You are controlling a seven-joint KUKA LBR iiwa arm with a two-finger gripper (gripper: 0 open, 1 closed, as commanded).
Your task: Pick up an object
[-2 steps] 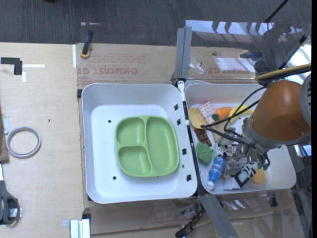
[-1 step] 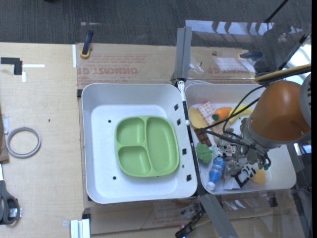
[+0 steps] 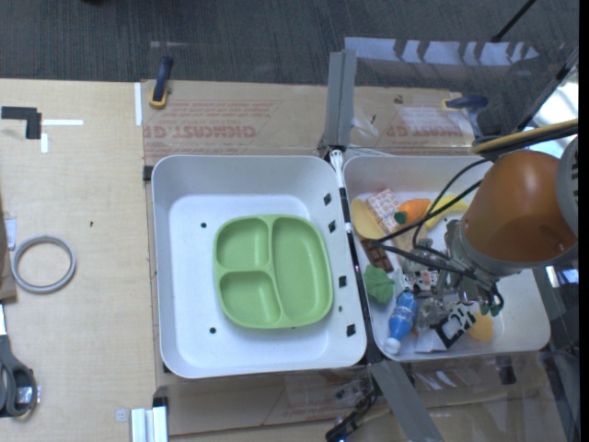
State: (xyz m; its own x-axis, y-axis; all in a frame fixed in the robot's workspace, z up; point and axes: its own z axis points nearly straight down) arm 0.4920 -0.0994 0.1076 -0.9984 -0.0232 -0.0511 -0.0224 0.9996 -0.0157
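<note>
My arm's orange band (image 3: 517, 208) hangs over the right bin (image 3: 529, 334), with the gripper (image 3: 448, 304) reaching down among the clutter at the bin's middle. Around it lie a blue and white bottle (image 3: 399, 317), a green lump (image 3: 378, 283), an orange carrot-like piece (image 3: 413, 211), a yellow piece (image 3: 366, 219), a pink printed packet (image 3: 382, 200) and a black and white item (image 3: 453, 323). The wrist and cables hide the fingers and whatever is under them.
The left bin (image 3: 175, 274) holds a green three-compartment plate (image 3: 273, 271). On the bench to the left lie a roll of tape (image 3: 40, 263) and scissors (image 3: 17, 389). A metal divider post (image 3: 338, 99) stands behind the two bins.
</note>
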